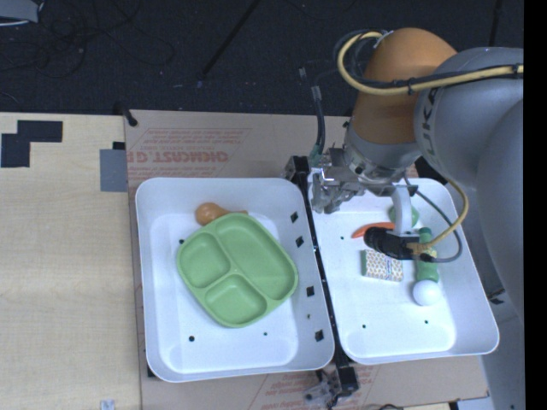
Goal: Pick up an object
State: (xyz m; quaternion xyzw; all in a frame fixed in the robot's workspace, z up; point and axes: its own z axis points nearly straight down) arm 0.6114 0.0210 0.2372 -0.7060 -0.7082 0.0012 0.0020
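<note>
My gripper (330, 196) hangs over the far left corner of the right bin (402, 336), close to the wall between the two bins. Nothing shows between its tips. To its right in that bin lie a small orange piece (371, 228), a patterned square pad (382, 266), a green object (426, 271) and a white ball (425, 294). All of these lie clear of the gripper, toward the bin's right side. The arm's grey and orange body covers the bin's far right corner.
The left bin (167, 331) holds a green divided plate (237, 268) with a tan-orange object (209, 213) behind it. Brown cardboard (214, 143) lies under both bins. The near half of the right bin is bare white floor.
</note>
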